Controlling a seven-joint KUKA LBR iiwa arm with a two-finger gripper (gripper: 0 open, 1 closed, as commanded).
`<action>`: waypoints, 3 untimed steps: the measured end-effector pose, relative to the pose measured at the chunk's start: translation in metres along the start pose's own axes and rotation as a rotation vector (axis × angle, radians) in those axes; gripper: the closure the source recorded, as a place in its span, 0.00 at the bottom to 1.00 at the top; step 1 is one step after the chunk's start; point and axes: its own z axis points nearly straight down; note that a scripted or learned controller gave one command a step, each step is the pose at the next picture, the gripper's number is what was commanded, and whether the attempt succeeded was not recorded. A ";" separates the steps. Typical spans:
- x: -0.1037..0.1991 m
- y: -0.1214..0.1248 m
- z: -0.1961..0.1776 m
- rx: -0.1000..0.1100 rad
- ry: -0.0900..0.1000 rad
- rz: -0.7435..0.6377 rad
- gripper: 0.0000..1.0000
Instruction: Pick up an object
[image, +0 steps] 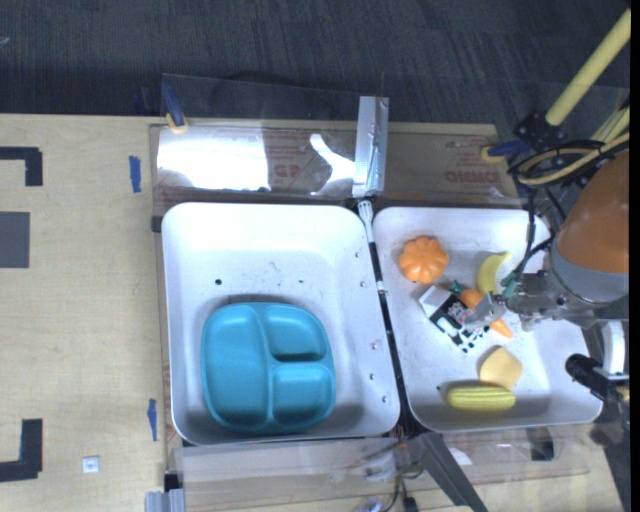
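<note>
In the camera view, two white bins are being shown side by side. The left bin (190, 250) is holding a blue divided tray (267, 365) toward its 6 o'clock side. The right bin (420, 400) is holding the loose items: an orange pumpkin (423, 258) at about 11 o'clock, a yellow-green fruit (491, 271) just right of it, a small black-and-white block (452, 315) with an orange piece (470, 298) touching it near the middle, a pale yellow wedge (501, 367) toward 5 o'clock, and a yellow corn cob (480, 398) lying along the 6 o'clock wall.

The arm is reaching in from 3 o'clock, and the gripper (512, 300) is being held low over the middle of the right bin, between the fruit and the block. Nothing is being seen between its fingers, and how far apart they stand cannot be told from this slant.

No object is judged to be lifted yet. For a sound pick, a single item is best being singled out. The block and orange piece are crowded, so a slip or a double grab is being risked there. The wedge, lying apart at 5 o'clock, looks the easier target. The fingers should be centred across its narrow sides before being closed, and the lift is best being made straight up.
</note>
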 end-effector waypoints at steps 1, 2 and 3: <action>-0.025 0.037 0.031 -0.031 -0.003 -0.012 0.00; -0.007 0.011 0.036 -0.061 -0.009 0.231 0.00; -0.003 0.016 0.021 -0.072 -0.004 0.224 1.00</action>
